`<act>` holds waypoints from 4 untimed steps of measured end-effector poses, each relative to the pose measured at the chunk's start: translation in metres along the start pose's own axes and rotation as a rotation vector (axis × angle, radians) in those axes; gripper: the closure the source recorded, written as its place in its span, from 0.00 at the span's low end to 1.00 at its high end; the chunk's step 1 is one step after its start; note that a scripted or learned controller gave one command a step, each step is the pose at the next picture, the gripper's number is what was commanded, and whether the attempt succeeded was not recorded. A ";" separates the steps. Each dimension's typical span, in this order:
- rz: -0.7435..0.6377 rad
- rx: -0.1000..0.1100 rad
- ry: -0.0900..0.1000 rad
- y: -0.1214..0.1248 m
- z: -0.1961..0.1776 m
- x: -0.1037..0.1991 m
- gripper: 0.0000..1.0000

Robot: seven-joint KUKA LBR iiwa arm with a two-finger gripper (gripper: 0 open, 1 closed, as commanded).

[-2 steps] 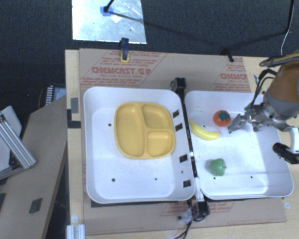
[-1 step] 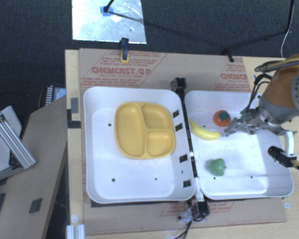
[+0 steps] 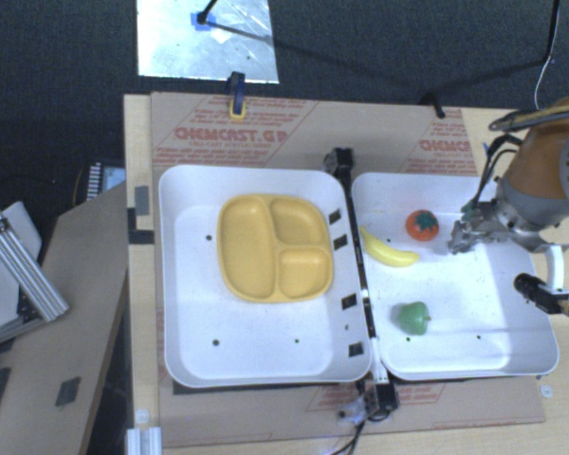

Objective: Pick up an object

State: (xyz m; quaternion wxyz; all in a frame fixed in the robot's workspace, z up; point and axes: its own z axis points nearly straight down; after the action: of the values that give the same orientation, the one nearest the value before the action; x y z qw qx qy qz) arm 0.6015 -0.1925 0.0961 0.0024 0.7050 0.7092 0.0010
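In the right bin (image 3: 512, 349) lie three toy foods: a red tomato (image 3: 421, 224) near the back, a yellow banana (image 3: 387, 250) by the left wall, and a green pepper (image 3: 413, 318) toward the front. My gripper (image 3: 463, 234) hangs low over the right bin, just right of the tomato, its tips pointing down and left. Nothing shows between the tips. The grey arm with its orange band (image 3: 550, 150) comes in from the right edge.
The left bin (image 3: 190, 349) holds a yellow divided plate (image 3: 273, 247). Black clips line the ridge between the two bins (image 3: 354, 282). A black fitting (image 3: 541, 292) sticks out at the right bin's right side.
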 end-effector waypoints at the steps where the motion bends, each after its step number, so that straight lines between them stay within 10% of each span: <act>1: 0.001 0.000 0.000 0.006 -0.044 -0.001 1.00; 3: -0.001 -0.003 -0.001 0.020 -0.157 -0.006 1.00; 4: -0.003 0.003 0.003 0.018 -0.149 0.038 1.00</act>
State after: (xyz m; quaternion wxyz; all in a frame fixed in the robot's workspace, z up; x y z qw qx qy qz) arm 0.6184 -0.1538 0.2447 0.0003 0.7040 0.7102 0.0007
